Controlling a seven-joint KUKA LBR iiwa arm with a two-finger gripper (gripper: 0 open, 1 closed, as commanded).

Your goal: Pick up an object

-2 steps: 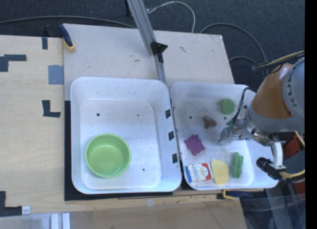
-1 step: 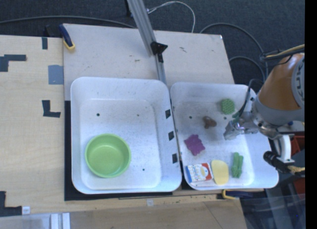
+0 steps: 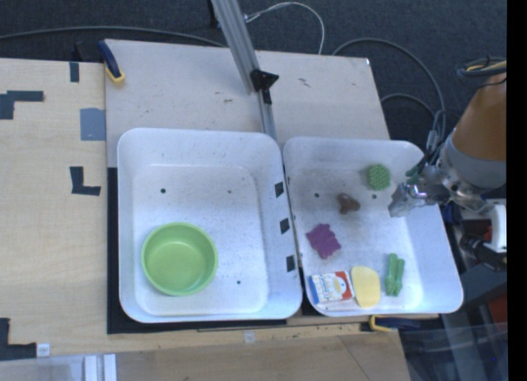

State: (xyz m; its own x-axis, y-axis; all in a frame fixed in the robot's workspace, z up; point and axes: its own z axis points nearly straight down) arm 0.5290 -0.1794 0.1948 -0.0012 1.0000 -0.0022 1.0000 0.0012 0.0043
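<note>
Claw [image 3: 405, 199]: at the 3 o'clock rim of the right bin [image 3: 428, 285], hanging over the rim; whether it is wide or narrow cannot be told, and nothing shows in its grip. The arm [image 3: 482, 145] behind it is grey with an orange band, entering from 3 o'clock.

Right bin contents, 6 items:
- Ball [image 3: 379, 177], green, round, knobbly surface, at 1 o'clock in the bin, near the claw but apart from it.
- Lump [image 3: 349, 202], brown, small, irregular, near the bin centre.
- Purple piece [image 3: 324, 240], flat, lobed outline, at 8 o'clock.
- Card [image 3: 330, 287], white with red and blue print, flat, rectangular, at 7 o'clock.
- Yellow piece [image 3: 366, 285], smooth, oval, long axis 12 to 6, touching the card's 3 o'clock edge.
- Green piece [image 3: 394, 275], ridged, elongated, long axis 12 to 6, just beside the yellow piece.

Left bin [image 3: 198, 145]: 1 bowl [image 3: 179, 258], lime green, round, smooth, upright, at 7 o'clock.

Both bins are shallow, white, speckled with dark marks. They stand on a pale board [image 3: 181, 83] over a wood-grain bench [image 3: 45, 206]. A metal pole [image 3: 235, 30] slants across at 12 o'clock. Floor [image 3: 395, 1] is dark carpet with cables.
</note>
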